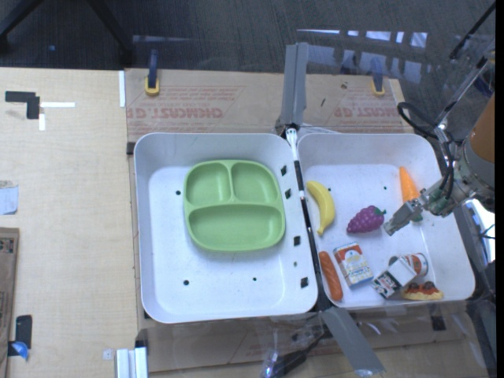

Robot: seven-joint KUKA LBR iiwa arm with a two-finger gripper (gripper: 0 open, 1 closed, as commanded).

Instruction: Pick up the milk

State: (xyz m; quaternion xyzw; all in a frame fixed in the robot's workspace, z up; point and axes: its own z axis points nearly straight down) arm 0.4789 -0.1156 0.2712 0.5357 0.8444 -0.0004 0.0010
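Sitting side by side on the bench (63,211), the two white bins take up most of the scene. The left bin (157,235) carries a green divided plate (235,205) near its middle. The right bin (449,235) carries the smaller things.

The arm (482,152) comes in over the right bin's right edge, and the gripper (396,222) hangs over the bin's middle, just right of a bunch of purple grapes (366,219) and below an orange carrot (407,184) that lies toward the far right corner. Whether its fingers stand apart or together cannot be told from this view, and nothing is seen between them.

The milk (354,264), a small white carton with blue and red print, lies flat toward the bin's near edge, below and left of the gripper and apart from it. A yellow banana (322,205) lies near the left wall, a red sausage (331,276) just left of the milk. A small can (409,266), a dark packet (385,283) and a pizza slice (422,291) cluster in the near right corner.
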